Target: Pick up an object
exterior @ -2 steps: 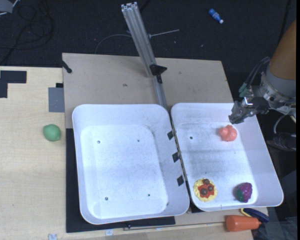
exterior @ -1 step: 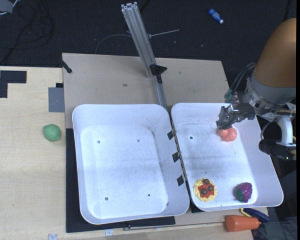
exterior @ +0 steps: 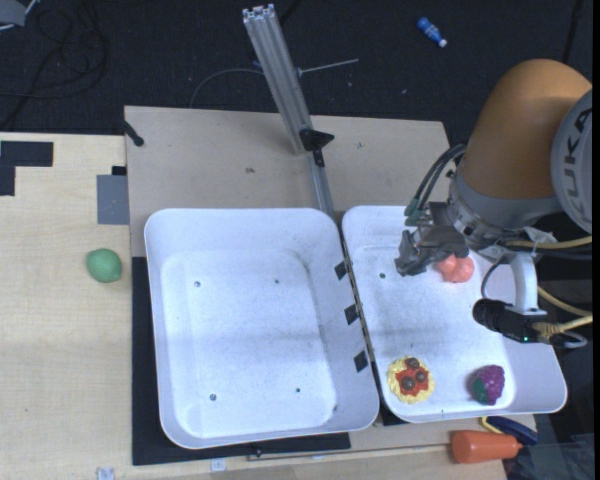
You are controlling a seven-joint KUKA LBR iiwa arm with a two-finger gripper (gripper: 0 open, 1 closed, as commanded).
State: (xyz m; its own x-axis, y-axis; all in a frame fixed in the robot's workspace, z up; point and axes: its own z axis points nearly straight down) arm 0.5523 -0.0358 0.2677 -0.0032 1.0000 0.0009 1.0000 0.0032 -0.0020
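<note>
Largest first: pale wooden bench [exterior: 50, 348], running off the left edge of the view, with a raised board at the back. Next, one grey arm [exterior: 525, 138] reaching in from the right, its orange band bulking over the right bin's far right corner. Two white bins, touching along their inner rims: left bin [exterior: 160, 268] showing a broad bare floor, right bin [exterior: 380, 233] narrower and crowded toward its rims. Three black clips [exterior: 351, 313] spaced along the seam between them. One slanted metal rail [exterior: 285, 78] ending near the seam's far end. Three things counted in the right bin: pink lump [exterior: 458, 267] near the far rim, just beside the jaws on their right; yellow-and-red piece [exterior: 410, 379] and purple piece [exterior: 488, 383], both close to the near rim and apart from each other. Open floor between the pink lump and that near pair. Jaws low over the right bin's far half, dark against the white; cannot tell how wide they stand, nor whether they touch the pink lump. Outside the bins: one orange thing [exterior: 485, 446] just past the right bin's near rim, one green ball [exterior: 104, 265] on the bench, well left of the left bin.
</note>
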